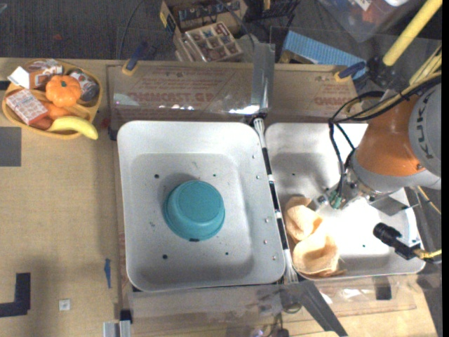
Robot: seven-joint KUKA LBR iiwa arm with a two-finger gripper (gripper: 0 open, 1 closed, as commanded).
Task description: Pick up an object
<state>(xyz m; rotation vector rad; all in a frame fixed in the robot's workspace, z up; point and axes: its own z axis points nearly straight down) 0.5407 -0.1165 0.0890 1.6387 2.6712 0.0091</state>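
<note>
A teal bowl (pixel 195 209) lies upside down in the middle of the left bin (pixel 140 153). Two pale orange, bread-like pieces lie in the right bin (pixel 302 146): one (pixel 302 219) by its left wall and a larger one (pixel 317 254) at the front left corner. The arm, with its orange band (pixel 389 149), reaches down into the right bin. My gripper (pixel 335 201) is low over the bin floor, just right of the upper orange piece. Its fingers are too hidden and small to read.
A yellow dish (pixel 42 118) with a small pumpkin, a banana and packets sits on the bench at the far left. Cardboard panels stand behind both bins. Cables and a black connector (pixel 393 239) hang by the right bin's right side.
</note>
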